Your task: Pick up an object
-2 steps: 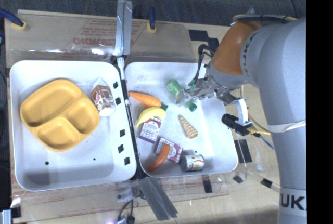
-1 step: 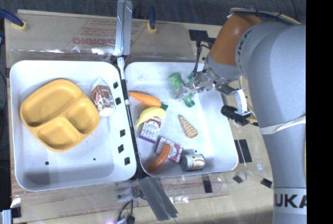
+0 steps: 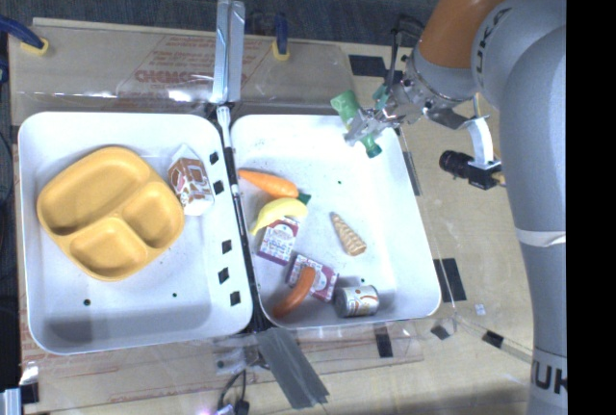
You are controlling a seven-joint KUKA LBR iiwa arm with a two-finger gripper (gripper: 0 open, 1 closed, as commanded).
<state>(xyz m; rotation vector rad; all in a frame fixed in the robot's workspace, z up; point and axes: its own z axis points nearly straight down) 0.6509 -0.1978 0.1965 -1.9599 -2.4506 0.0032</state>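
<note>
The gripper [image 3: 366, 127] sits over the back right corner of the right bin [image 3: 414, 240], and a small green object [image 3: 352, 116] shows between its fingers — a bright green piece, flat-looking at the top near the bin's rim and darker at its lower end, too small to name more exactly. It appears to be clamped and raised above the bin floor, though the slanted view makes the height hard to judge.

The main risk, as I read it, is a weak hold: the green piece looks caught near one end, so it could pivot or slip out when the arm moves off, and it would fall back into the bin or onto the bench [image 3: 462, 307] beyond the rim. The grip is also close to the bin's back wall, so a low sideways move might knock the piece against the rim.

The other things lie well apart from the gripper, toward the front of the right bin: a carrot [image 3: 269, 182], a banana [image 3: 277, 211], a small packet [image 3: 278, 242], a cone-shaped pastry-like item [image 3: 348, 234], a sausage-like piece [image 3: 294, 292] with a second packet [image 3: 315, 276] on it, and a small can [image 3: 358, 300] on its side. The left bin [image 3: 58, 326] holds a yellow divided tray [image 3: 108, 211] and a brown-and-white packet [image 3: 191, 180] — none of these is in the arm's way
</note>
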